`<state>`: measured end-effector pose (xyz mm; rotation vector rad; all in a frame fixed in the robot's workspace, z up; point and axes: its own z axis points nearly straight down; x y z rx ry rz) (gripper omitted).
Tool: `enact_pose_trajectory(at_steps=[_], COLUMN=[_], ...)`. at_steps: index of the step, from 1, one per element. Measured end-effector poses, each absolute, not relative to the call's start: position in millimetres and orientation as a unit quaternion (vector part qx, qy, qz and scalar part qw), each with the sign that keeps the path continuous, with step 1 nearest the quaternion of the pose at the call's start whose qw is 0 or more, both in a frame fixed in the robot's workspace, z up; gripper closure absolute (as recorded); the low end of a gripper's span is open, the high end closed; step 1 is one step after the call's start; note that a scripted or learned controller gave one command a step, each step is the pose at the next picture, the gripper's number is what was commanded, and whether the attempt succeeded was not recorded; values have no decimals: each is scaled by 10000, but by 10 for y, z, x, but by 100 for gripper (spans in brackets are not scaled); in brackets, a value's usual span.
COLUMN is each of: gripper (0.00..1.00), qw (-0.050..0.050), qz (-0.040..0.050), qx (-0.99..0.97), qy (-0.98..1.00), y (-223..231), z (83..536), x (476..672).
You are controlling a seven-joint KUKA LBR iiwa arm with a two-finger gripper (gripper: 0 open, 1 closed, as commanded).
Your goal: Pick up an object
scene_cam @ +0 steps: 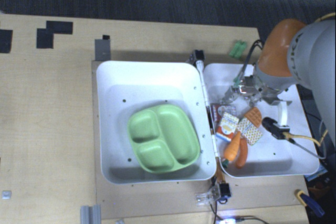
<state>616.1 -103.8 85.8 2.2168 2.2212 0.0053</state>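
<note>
The right bin (pixel 275 161) holds a cluster of small things at its left side. There is an orange carrot (pixel 230 149), a reddish sausage (pixel 243 154) beside it, a small printed carton (pixel 228 126), two waffle-like pieces (pixel 252 124) and a dark red packet (pixel 215 113) against the left wall. My gripper (pixel 237 93) hangs low over the bin's back left part, just behind the carton and apart from the cluster. Nothing shows between its fingertips.
A green divided plate (pixel 164 138) lies in the left bin (pixel 107 113). A small green object (pixel 238 49) sits on the bench behind the right bin. The arm's grey body and orange band (pixel 281 52) cover the right bin's back right corner.
</note>
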Motion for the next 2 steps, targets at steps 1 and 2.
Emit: enact_pose_trajectory(at_steps=[1,2], gripper=[100,0], qw=[49,47], qz=[43,42], qx=[7060,7060], qy=[7082,7082], y=[-1034,-1034], z=[985,983], x=[6187,6185])
